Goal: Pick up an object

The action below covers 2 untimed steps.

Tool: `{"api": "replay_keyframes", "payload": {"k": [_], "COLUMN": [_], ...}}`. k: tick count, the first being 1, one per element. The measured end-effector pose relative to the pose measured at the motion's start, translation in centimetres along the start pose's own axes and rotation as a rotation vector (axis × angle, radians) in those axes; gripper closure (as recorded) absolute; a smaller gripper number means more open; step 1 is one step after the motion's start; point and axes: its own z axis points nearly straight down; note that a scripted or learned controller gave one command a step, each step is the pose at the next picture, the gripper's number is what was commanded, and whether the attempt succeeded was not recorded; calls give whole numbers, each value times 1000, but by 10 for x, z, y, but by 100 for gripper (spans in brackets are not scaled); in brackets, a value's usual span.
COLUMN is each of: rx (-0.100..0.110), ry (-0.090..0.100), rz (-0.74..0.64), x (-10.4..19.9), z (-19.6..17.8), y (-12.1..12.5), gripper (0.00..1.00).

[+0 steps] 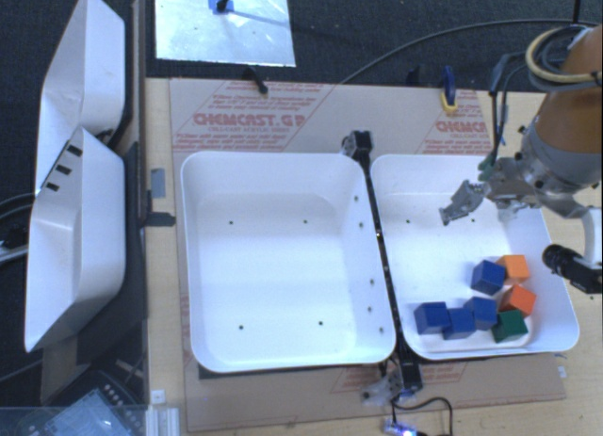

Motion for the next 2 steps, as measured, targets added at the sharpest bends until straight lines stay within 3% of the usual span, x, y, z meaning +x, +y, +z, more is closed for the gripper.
{"api": "replay_keyframes", "payload": {"k": [1, 2], "rx": [8, 0], "ry": [0, 0], "rz": [7, 0], "x": [-81, -78], "z": [104, 100], "y": [-1, 2], "gripper": [0, 0]}}
